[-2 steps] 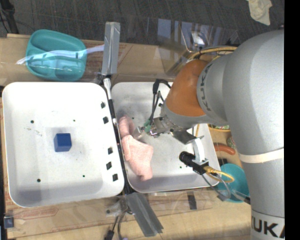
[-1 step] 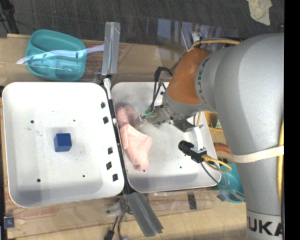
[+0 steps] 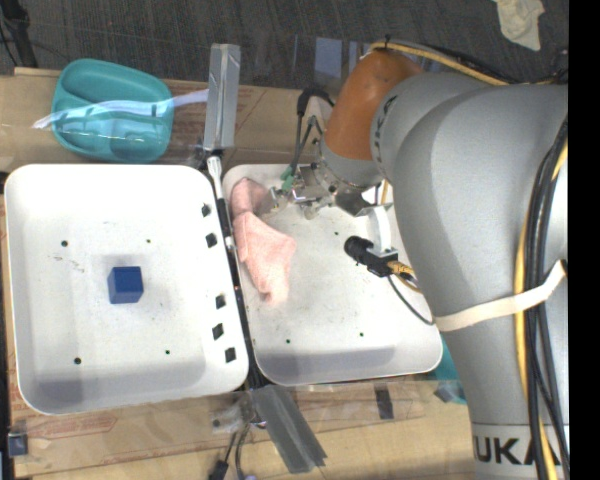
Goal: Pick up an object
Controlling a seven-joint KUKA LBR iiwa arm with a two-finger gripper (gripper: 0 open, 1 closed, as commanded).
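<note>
Right bin (image 3: 320, 363), landmark. Within it, at its left wall: pink cloth (image 3: 260, 243), crumpled. At its far edge, just beside the cloth: gripper (image 3: 302, 190), jaws' state could not be told. Left of it, in left bin (image 3: 40, 298): blue cube (image 3: 126, 284). Beyond: teal dustpan (image 3: 110, 108) on worktop (image 3: 270, 108).

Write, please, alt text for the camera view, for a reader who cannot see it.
A grey robot arm reaches from the right over the right bin, its gripper near the top of a crumpled pink cloth lying along that bin's left side. The left bin holds a small blue cube.
</note>
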